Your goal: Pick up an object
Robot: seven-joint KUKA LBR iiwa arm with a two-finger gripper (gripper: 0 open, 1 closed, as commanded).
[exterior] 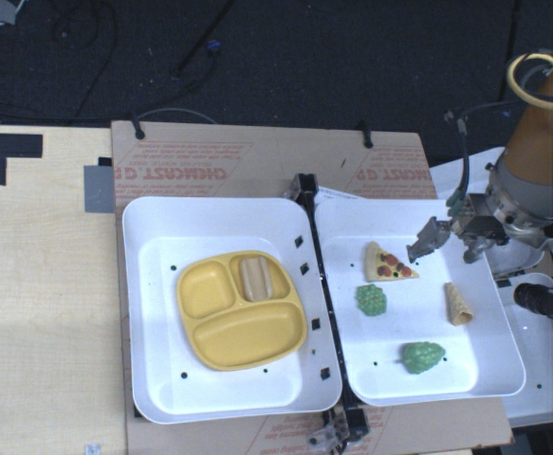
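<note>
**A:** Grey metal claw (444, 238) is over the right bin (504, 363), near its far right corner. Fingers look spread apart with nothing between them.

**B:** What's closest to it?

**A:** Pizza slice (387, 263), just left of one fingertip, lying flat on the bin floor. Below it a small green broccoli (372, 300), a tan cone (458, 303) to the right, and a green leafy piece (421, 355) nearer the front. Left bin (153, 368) holds a yellow divided tray (241, 311).

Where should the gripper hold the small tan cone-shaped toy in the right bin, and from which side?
Probably across the middle of the small tan cone, from above. It lies flat on the right bin's floor, long axis running near to far, with free space on both long sides.
</note>
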